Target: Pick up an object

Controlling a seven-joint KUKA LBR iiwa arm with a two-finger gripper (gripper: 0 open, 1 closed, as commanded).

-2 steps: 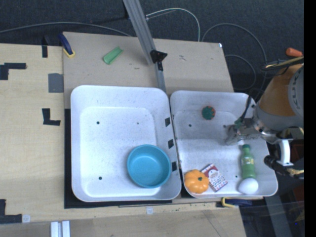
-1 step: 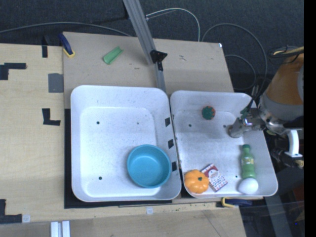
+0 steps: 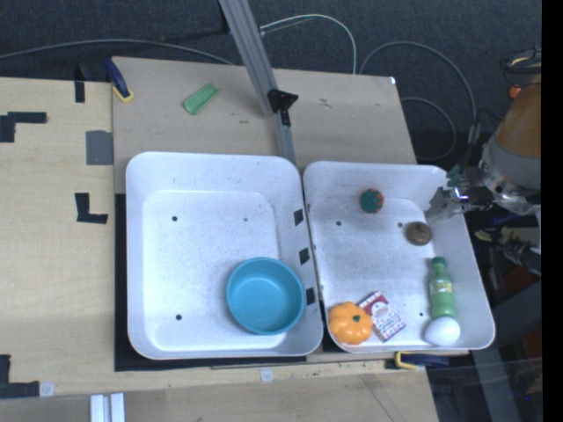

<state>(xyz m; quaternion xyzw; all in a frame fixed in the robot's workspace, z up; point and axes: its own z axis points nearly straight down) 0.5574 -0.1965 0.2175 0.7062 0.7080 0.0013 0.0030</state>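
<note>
Tool point(image 3: 446, 197) at right bin's point(image 3: 334, 236) rim — finger state unclear; brown ball point(image 3: 418, 232) nearby.

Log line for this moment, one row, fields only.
phase: approach | gripper: at right bin far right rim, nothing seen held | nearest: brown ball | also right bin: green bottle, pumpkin | left bin: blue bowl

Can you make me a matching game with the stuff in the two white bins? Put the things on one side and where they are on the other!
Things:
1. bowl
2. pumpkin
3. bottle
4. egg

Places or colours:
A. green, standing just above the white egg
B. blue, in the left bin
C. white, in the right bin's near right corner
D. orange, beside the small red and white packet

Pairs: 1-B, 2-D, 3-A, 4-C
</note>
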